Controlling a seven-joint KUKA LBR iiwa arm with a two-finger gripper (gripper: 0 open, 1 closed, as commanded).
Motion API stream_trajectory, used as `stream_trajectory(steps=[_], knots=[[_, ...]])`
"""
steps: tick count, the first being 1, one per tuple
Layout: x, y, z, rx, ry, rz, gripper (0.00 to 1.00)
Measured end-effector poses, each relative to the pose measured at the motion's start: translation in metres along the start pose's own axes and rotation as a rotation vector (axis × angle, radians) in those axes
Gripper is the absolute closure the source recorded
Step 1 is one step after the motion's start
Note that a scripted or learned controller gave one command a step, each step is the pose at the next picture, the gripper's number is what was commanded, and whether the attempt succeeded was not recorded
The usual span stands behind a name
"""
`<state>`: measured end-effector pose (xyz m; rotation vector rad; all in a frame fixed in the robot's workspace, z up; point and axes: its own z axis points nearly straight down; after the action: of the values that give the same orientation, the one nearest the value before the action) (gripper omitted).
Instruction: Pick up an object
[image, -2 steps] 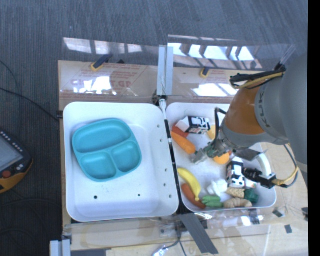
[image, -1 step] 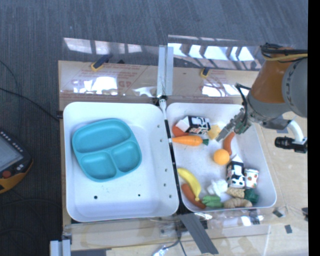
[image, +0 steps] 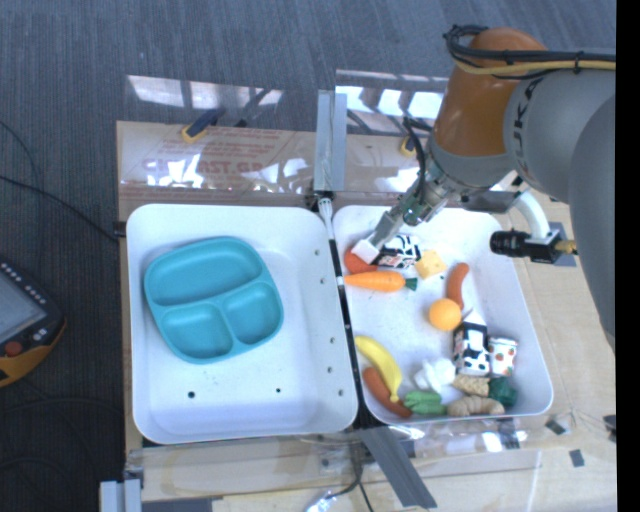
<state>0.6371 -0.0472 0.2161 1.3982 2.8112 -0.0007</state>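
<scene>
Arm enters from right; gripper (image: 378, 243) low over the upper-left corner of the right bin (image: 530, 320), just above a black-and-white cow toy (image: 402, 254) and beside a carrot (image: 376, 282). State of the jaws: cannot tell, and nothing visibly held. Same bin also holds a yellow cheese cube (image: 431, 264), orange ball (image: 444, 315), sausage (image: 457, 283), banana (image: 380, 362). Left bin (image: 200, 400) holds a teal divided plate (image: 212, 297).

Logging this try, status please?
Gripper low in right bin, at black-and-white toy. Nothing seen held. Carrot and yellow block crowd it.
</scene>
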Motion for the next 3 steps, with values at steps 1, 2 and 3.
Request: stream_trajectory(steps=[1, 2, 3], knots=[[-0.016, 0.015, -0.058, 0.002, -0.002, 0.321, 1.0], [-0.09, -0.028, -0.096, 0.001, -0.003, 0.197, 1.0], [0.005, 0.043, -0.051, 0.003, 0.001, 0.379, 1.0]])
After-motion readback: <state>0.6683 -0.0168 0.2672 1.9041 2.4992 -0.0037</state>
